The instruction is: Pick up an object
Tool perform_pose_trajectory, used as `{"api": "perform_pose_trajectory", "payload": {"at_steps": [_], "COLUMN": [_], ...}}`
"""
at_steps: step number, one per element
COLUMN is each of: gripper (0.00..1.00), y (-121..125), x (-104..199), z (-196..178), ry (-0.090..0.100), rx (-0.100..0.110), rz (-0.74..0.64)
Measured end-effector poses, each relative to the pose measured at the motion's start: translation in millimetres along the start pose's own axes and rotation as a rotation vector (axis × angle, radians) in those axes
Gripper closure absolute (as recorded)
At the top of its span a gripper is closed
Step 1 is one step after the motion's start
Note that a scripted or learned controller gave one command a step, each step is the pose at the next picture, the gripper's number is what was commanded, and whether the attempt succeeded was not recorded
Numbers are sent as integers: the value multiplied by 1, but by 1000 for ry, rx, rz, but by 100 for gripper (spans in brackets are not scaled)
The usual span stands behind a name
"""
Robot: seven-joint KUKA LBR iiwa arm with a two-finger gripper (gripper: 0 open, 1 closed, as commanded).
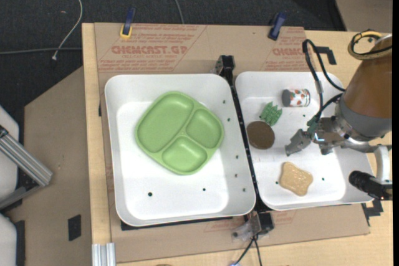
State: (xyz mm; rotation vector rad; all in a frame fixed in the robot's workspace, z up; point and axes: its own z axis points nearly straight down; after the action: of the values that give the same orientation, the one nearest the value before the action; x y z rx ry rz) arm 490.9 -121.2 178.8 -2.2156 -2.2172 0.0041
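Note:
The right bin (330,193) holds several small things: a grey and red can (295,97) lying on its side at the back, a green ridged piece (270,113), a brown round disc (260,134) and a tan, toast-like piece (295,179) near the front. My gripper (298,142) hangs over the middle of this bin, just right of the brown disc and above the tan piece. Nothing shows in its grasp. The arm's orange band (373,90) rises at the right edge.
The left bin (124,184) carries a green divided plate (179,132). A black divider with clamps (225,64) runs between the bins. Cables (315,65) loop over the right bin's back corner. Cardboard (162,47) lies under both bins.

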Motion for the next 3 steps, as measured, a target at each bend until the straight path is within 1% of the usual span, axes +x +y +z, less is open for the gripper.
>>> {"api": "perform_pose_trajectory", "payload": {"at_steps": [1, 2, 3], "gripper": [0, 0, 100], "y": [0, 0, 1], "x": [3, 3, 3], "z": [43, 95, 82], "ry": [0, 0, -2], "rx": [1, -3, -7], "rz": [1, 2, 2]}}
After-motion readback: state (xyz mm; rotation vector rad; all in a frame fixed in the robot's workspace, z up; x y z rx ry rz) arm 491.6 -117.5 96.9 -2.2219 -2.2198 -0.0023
